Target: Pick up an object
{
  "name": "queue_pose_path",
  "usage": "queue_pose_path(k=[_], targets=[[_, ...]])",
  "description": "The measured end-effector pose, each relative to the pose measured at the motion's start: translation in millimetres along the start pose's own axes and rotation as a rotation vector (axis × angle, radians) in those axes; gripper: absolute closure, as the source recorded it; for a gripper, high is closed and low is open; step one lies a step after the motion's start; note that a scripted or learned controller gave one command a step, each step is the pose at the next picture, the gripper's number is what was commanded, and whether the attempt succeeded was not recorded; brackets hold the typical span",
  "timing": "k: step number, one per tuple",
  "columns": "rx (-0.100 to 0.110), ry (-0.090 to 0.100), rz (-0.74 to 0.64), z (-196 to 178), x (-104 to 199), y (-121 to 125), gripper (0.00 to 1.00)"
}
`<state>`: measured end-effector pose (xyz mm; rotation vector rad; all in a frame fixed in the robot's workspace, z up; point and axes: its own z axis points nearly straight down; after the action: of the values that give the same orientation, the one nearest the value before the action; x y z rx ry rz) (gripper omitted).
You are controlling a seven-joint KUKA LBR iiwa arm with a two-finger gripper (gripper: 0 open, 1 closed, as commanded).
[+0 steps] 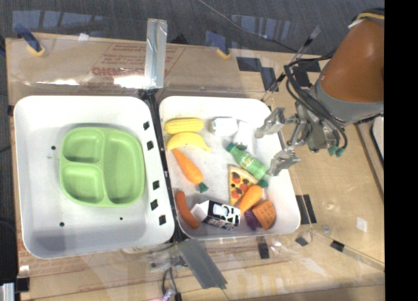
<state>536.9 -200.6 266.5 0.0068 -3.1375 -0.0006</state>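
The left bin [39,162] holds a green tray [102,166] with 3 compartments, lying flat near the bin's middle. A dark seam with black tabs divides it from the right bin [196,105], where all the toy food lies.

Along that bin's left side, 2 yellow pieces lie one above the other: corn [184,125] and, just below it, a banana [187,141]. Under the banana a carrot [189,167] lies slanted, and lower still a sausage [184,209] rests against the left wall. Next to the sausage a black-and-white carton [222,214] lies on its side by the front wall. A white block [223,125] sits near the back wall. A green bottle [247,160] lies tilted in the middle-right, its lower end close to the claw. Below it are a pizza slice [238,180], a second carrot [250,196] touching the slice, a purple piece [253,221], and a waffle-like brown piece [264,213] in the front right corner.

The claw [277,143] hangs over the bin's right wall, its 2 fingers [269,124] spread apart with nothing between them. The bottle is the nearest item, just left of the lower finger; whether they touch is unclear. The grey arm with its orange band [353,64] enters from the right.
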Motion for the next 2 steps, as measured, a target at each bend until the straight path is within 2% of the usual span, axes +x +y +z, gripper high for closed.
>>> queue_pose_path(k=[1, 2], targets=[[0.004, -0.015, -0.058, 169, -26, -8, 0.0], [0.004, -0.016, -0.066, 159, -28, -6, 1.0]])
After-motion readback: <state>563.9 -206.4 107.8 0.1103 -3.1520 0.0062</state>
